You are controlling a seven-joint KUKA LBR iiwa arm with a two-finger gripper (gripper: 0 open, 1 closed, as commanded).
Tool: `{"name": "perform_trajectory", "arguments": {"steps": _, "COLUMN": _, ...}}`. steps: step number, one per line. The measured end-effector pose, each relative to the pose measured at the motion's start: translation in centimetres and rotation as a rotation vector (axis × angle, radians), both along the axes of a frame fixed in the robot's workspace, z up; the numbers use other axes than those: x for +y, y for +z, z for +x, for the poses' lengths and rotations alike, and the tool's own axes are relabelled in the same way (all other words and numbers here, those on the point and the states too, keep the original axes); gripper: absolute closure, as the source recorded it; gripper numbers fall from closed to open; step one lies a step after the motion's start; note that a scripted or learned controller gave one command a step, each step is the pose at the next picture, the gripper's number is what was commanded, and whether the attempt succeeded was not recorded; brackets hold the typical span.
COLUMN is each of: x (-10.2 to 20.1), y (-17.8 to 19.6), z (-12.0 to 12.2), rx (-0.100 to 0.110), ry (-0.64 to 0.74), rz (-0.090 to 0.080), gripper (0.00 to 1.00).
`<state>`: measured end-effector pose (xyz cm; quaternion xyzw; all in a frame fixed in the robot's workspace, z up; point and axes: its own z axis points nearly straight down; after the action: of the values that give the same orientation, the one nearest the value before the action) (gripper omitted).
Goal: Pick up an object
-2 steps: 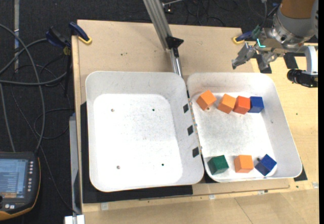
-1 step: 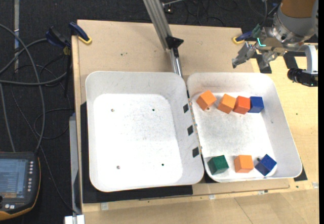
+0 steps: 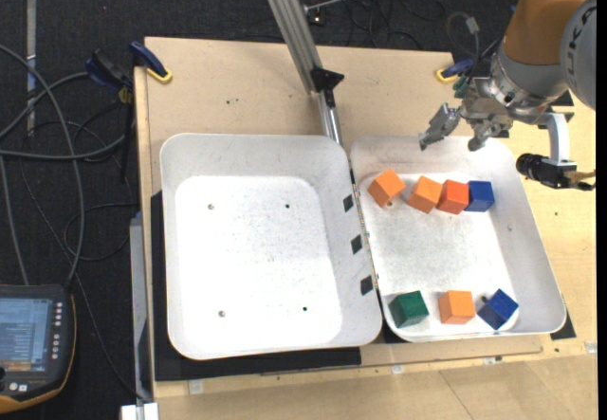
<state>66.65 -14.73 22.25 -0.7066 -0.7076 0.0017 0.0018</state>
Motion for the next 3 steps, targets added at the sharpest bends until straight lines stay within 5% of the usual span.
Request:
{"name": "perform_trajectory", "arguments": {"steps": 2, "x": 1.1, "y": -9.9, "z": -0.3, "rx": -0.019, "ry": 0.0, "rz": -0.003, "gripper": 0.0}}
{"name": "perform_trajectory", "arguments": {"steps": 3, "x": 1.1, "y": -9.0, "z": -0.3, "rx": -0.021, "ry": -0.002, "rz": -0.003, "gripper": 1.0}}
